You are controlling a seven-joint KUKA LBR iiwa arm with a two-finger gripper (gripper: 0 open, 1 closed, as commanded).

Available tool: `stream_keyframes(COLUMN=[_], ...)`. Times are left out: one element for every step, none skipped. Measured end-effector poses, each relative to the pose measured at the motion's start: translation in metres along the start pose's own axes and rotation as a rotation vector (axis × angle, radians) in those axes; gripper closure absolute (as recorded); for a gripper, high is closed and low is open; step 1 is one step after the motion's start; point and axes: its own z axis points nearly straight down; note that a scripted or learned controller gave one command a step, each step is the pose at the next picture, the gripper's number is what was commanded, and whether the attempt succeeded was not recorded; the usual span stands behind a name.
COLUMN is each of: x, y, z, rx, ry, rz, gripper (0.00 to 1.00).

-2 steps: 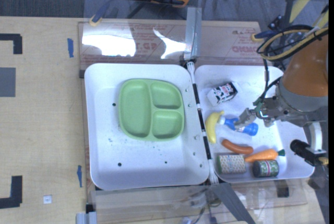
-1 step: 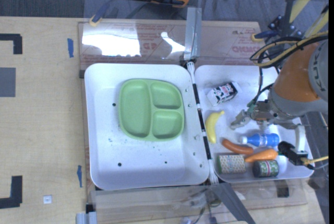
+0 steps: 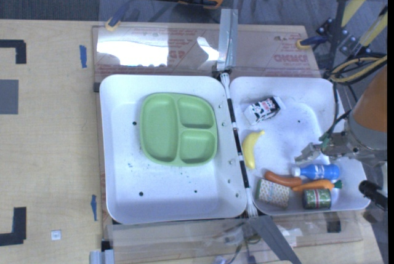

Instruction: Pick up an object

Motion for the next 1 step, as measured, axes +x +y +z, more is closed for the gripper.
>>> stream_keyframes(x=[0.086], y=[-0.0164], z=[0.0254], rx=[-0.008], ry=[-0.001], rz=[-0.259], gripper=[0.0])
